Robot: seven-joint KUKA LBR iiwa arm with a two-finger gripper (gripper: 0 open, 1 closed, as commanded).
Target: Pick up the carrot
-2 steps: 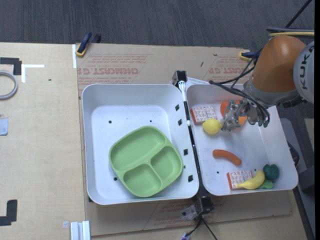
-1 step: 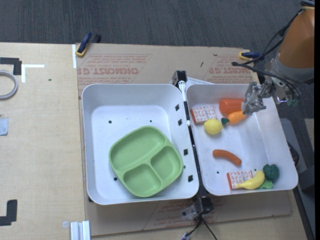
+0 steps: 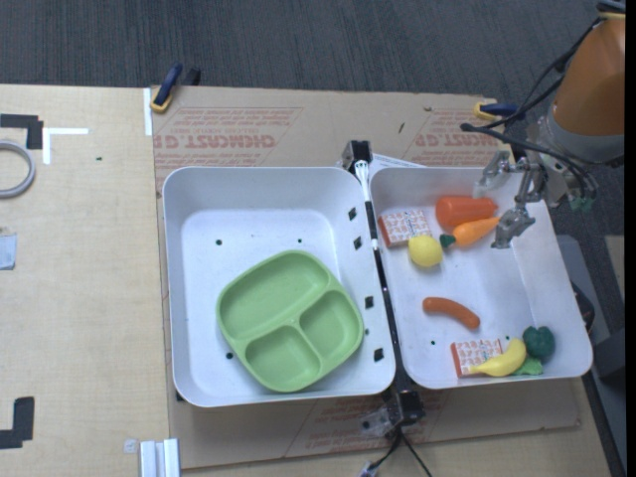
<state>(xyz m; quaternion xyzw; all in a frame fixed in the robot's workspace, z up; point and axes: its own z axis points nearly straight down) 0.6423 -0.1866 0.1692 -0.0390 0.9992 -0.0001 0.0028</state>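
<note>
The carrot (image 3: 475, 231) lies in the right bin (image 3: 556, 266), beside the lemon (image 3: 425, 251). The claw (image 3: 517, 217) hovers just right of it; whether it's open I cannot tell. Next comes lowering over the carrot

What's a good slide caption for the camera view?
Gripper poised beside the carrot in the right bin; green plate in the left.

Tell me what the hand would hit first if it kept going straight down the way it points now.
Most likely the carrot: the hand points down into the right bin, just off the carrot's thick end. Depth is hard to judge from this slant, so it might slip past onto the bin floor instead.
</note>
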